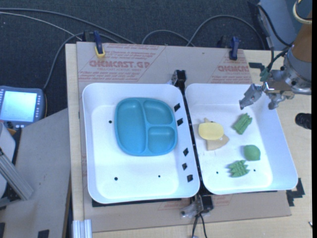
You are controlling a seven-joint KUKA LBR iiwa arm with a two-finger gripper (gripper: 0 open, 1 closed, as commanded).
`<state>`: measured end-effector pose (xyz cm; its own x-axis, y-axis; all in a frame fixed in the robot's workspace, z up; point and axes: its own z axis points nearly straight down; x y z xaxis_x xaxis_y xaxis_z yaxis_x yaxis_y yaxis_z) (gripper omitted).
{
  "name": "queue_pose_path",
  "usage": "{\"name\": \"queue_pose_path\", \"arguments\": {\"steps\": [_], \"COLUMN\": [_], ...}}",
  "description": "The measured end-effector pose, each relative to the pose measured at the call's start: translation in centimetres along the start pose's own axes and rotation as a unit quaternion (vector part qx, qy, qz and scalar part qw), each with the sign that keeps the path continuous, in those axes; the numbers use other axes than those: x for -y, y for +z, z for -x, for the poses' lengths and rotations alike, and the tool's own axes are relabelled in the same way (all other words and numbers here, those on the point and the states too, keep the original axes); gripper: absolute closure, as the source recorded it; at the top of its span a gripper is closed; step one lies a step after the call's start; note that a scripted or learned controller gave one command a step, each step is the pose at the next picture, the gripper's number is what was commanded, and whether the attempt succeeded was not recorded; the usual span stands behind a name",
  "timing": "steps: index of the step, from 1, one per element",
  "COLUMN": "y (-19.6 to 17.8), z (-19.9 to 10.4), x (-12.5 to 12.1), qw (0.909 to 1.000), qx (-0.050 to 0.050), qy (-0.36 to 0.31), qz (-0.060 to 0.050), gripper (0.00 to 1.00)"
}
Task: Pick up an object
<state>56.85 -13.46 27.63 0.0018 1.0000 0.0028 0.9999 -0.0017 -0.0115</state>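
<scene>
My gripper (261, 100) hovers over the upper right part of the right bin (198, 95), its two fingers spread open with nothing between them. Just below it lies a small ridged green piece (242, 123). A yellow lemon-shaped piece (211, 130) rests on a tan slice (218, 143) near the bin's left side. A round green piece (251, 152) and a spiky green piece (238, 169) lie in the lower right part of the bin.
The left bin (99, 172) holds a blue divided plate (146, 126). Black clips run along the divider between the bins (184, 133). A brown board (79, 133) lies under both bins, held by clamps (98, 44) at the back. A tablet (20, 105) sits far left.
</scene>
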Motion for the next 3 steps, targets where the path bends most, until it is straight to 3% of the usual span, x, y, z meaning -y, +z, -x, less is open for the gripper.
{"name": "queue_pose_path", "arguments": {"steps": [1,3], "y": [-0.5,11.2], "z": [0.0,0.6], "x": [-0.2,-1.3], "qw": [1.0000,1.0000], "qx": [0.001,0.000], "qy": [-0.001,-0.001], "qz": [0.005,0.002], "gripper": [0.00,0.00]}}
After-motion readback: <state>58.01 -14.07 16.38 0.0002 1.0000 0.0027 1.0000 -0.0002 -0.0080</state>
